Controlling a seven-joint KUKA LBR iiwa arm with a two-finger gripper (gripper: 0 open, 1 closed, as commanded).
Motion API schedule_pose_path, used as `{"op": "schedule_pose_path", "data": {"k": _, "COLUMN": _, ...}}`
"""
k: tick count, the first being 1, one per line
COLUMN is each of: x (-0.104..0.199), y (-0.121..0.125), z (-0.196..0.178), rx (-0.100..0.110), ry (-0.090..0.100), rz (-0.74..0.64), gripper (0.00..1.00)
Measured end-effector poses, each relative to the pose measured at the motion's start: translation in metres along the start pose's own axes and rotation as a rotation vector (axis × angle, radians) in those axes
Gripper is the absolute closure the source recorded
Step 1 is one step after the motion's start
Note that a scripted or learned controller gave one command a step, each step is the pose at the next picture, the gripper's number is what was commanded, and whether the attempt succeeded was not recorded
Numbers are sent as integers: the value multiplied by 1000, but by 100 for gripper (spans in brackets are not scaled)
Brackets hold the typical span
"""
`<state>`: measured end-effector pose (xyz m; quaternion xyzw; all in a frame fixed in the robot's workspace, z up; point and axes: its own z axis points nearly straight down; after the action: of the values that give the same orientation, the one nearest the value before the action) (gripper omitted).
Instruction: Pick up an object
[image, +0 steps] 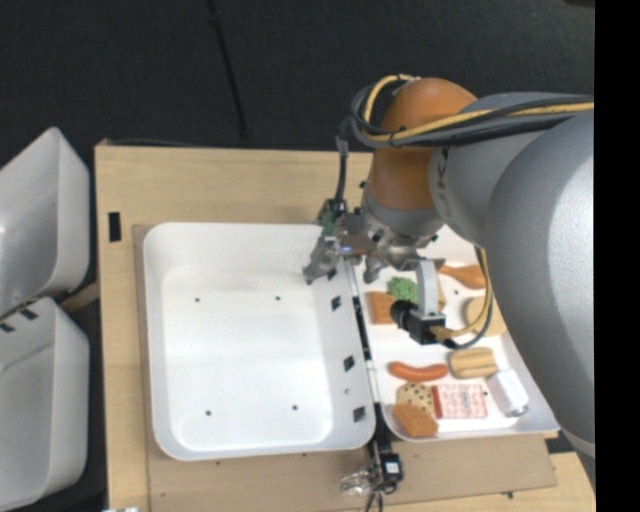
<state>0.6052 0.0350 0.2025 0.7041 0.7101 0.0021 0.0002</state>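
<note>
Watching the feed remotely here. The gripper (345, 252) hangs right over the seam where the left bin (240, 345) meets the right bin (482, 430), up at the far end. Honestly I can't tell if it's open or clamped; the wrist blocks most of it from this angle.

All the pickable stuff sits in the right bin. There's a green broccoli-looking piece (403, 288) just beside the gripper, touching an orange block (380, 306). A carrot-ish thing (465, 275) lies further right. Nearer the camera are a red sausage (418, 370), a tan bread roll (472, 362), a red-and-white box (462, 401), an orange wedge (415, 412) and a white cylinder (508, 392).
</note>
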Motion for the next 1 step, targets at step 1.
{"op": "schedule_pose_path", "data": {"k": 1, "x": -15, "y": 1, "z": -171, "rx": -18, "ry": -3, "rz": 5, "gripper": 0}}
